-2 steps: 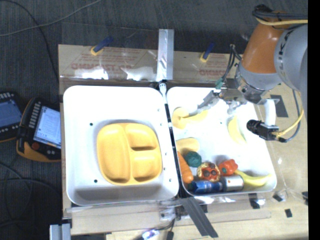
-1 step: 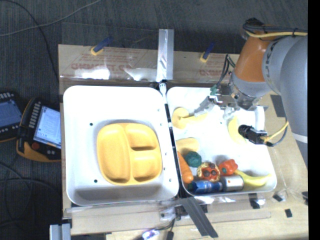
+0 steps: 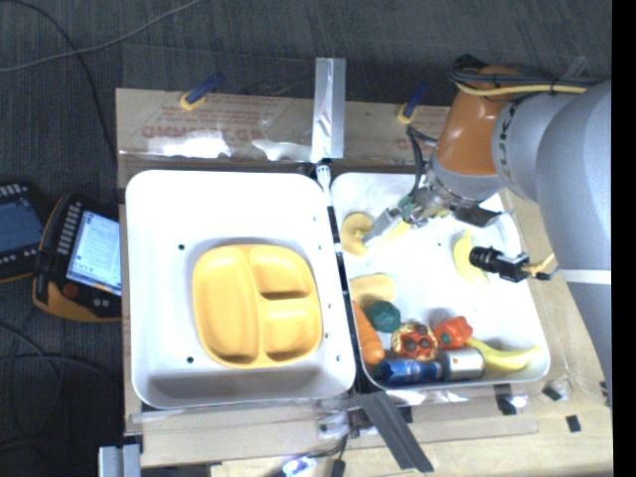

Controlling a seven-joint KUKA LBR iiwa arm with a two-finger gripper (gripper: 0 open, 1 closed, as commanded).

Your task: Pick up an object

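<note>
Single fixed camera, mounted above the bench [image 3: 248, 117], angled downward at moderate range. Both bins lie in frame: one beneath the gripper [image 3: 390, 220], one to its left.

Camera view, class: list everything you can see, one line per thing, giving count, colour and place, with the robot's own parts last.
Bins: 2, white, side by side on the bench.
Divided tray: 1, yellow, in the left bin.
Banana: 1, yellow, right bin's near right corner.
Carrot: 1, orange, along the right bin's left wall.
Teal object: 1, teal, beside the carrot.
Pale round piece: 1, cream-yellow, right bin's far left.
Pale lump: 1, cream, left side of the right bin.
Can: 1, blue and silver, lying at the near wall.
Red-orange toys: small cluster, just behind the can.
Handheld pendant: 1, orange and black, left of the bench.
Arm: 1, grey with orange band, from the right.
Gripper: 1, over the right bin's far side.
</note>
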